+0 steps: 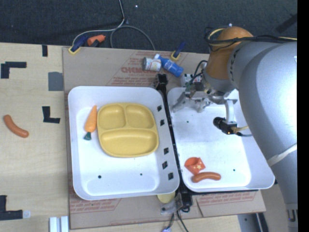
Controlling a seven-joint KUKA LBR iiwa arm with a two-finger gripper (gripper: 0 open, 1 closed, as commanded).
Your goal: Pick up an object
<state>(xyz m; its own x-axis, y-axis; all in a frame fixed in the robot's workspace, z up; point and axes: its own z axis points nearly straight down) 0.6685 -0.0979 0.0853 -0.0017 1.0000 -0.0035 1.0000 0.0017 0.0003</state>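
The arm (270,95) was the largest item observed, a grey body entering from three o'clock and covering the right side of the right bin (241,144), with its orange band (227,52) at about one o'clock of the scene. The bench (34,153) lay beneath everything, with a cardboard sheet (111,66) under both bins. The left bin (82,173) sat toward nine o'clock of the right bin, the two touching along a dark clipped seam.

Inside the left bin, a yellow divided plate (128,129) lay near centre. An orange carrot (91,120) lay just beside the plate at its nine o'clock edge, leafy end toward six o'clock.

The gripper (195,98) was at the twelve o'clock end of the right bin, near the seam. Whether it was spread or closed could not be determined, and nothing was visible in its grasp.

In the right bin, toward six o'clock, a red piece (195,165) lay just above a sausage (206,177); both were well apart from the gripper.

Outside the bins, a second sausage (15,126) lay on the bench at nine o'clock. A blue and white bottle (163,64) lay on its side on the cardboard at twelve o'clock. An orange-handled clamp (87,42) gripped the cardboard's far left corner.
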